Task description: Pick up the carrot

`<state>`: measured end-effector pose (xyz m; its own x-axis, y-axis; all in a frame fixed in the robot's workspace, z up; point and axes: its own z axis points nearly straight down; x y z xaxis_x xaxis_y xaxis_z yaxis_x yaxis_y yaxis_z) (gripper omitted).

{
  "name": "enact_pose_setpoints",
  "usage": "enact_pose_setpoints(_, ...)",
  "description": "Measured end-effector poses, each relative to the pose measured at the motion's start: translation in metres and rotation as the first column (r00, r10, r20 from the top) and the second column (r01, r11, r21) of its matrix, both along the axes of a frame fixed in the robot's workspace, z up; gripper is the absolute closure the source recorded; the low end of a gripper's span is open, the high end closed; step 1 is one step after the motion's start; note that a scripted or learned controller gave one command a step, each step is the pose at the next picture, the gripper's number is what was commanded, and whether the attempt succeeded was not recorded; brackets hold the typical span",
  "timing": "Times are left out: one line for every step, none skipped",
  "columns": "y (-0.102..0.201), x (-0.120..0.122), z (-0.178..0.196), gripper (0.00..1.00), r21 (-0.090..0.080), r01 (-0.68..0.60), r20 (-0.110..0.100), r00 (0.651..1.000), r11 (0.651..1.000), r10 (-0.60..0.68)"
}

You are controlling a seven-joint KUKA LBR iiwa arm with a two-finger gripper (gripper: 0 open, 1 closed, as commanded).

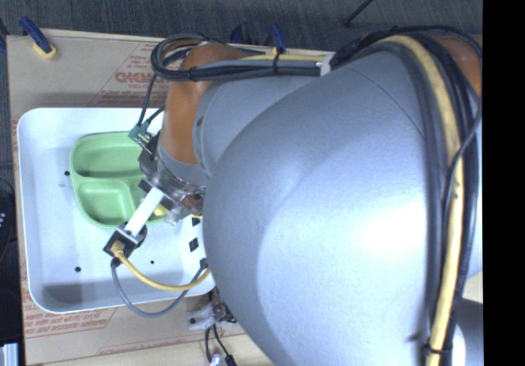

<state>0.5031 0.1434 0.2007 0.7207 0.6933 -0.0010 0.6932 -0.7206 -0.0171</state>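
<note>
Dark carpet behind, cardboard-topped table below, carrying a white bin at the left of the frame. Inside the bin, a green two-part dish, lying toward the upper middle. Huge grey arm covering the centre and right, bent low over the bin, probably to reach straight down among the contents. Hand tucked under the wrist beside the dish's right edge; opening impossible to tell. Yellow cable looping off the wrist across the bin floor. Carrot not made out, possibly hidden beneath the arm.
</note>
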Motion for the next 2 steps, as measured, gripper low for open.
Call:
enact_pose_setpoints(0.015,0.007,0.15,1.0,-0.01,0.134,0.009,0.991,0.991,-0.134)
enact_pose_setpoints(-0.013,0.026,0.029,1.0,-0.011,-0.051,0.005,0.999,0.999,0.051)
